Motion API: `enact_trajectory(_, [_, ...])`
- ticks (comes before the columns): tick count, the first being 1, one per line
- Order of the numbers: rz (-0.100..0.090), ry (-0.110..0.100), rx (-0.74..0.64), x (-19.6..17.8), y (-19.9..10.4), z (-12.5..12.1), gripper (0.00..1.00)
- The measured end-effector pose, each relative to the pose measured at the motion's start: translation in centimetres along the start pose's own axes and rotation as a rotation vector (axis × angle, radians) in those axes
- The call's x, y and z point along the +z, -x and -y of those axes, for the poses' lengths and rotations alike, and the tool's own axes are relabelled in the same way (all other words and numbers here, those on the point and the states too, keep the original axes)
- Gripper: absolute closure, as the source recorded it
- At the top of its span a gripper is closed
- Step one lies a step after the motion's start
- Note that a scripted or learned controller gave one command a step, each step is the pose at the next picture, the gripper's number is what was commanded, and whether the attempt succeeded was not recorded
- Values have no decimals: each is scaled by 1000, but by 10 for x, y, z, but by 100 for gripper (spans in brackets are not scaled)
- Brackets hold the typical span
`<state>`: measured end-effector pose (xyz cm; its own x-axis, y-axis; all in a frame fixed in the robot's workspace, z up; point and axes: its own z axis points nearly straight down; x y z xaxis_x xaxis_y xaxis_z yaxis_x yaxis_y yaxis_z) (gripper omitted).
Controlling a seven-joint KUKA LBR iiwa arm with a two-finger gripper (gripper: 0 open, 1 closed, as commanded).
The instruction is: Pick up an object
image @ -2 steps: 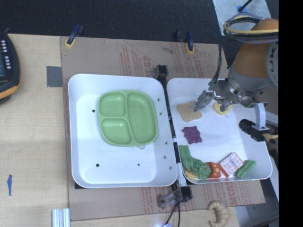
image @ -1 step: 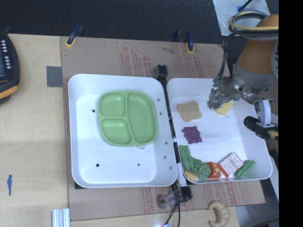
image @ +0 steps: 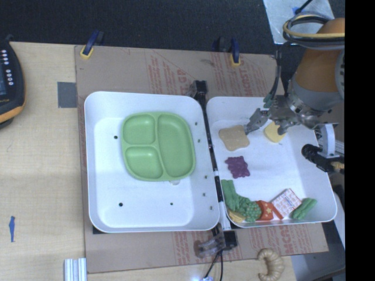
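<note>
My gripper [image: 268, 124] hangs over the back of the right bin [image: 310, 177], its fingers spread open with nothing between them. A pale yellow piece [image: 272, 134] lies just below the fingertips. Left of it rests a tan bread-like slice [image: 234, 137]. A purple grape bunch [image: 237, 166] sits mid-bin. Along the bin's front edge lie green vegetables [image: 236, 199], a red piece [image: 265, 209], a red-and-white packet [image: 286, 202] and a green pod [image: 304, 207].
The left bin [image: 105, 204] bears a green divided plate [image: 158, 145]. A tan curled thing [image: 270, 264] lies on the bench in front of the right bin. A control pendant [image: 9, 81] sits at the far left.
</note>
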<state>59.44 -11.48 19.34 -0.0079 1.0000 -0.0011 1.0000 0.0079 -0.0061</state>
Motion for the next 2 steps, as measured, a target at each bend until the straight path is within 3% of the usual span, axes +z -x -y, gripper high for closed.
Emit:
enact_trajectory(1, [-4,-10,8,108,17,95,0])
enact_trajectory(2, [7,22,4,-32,71,27,0])
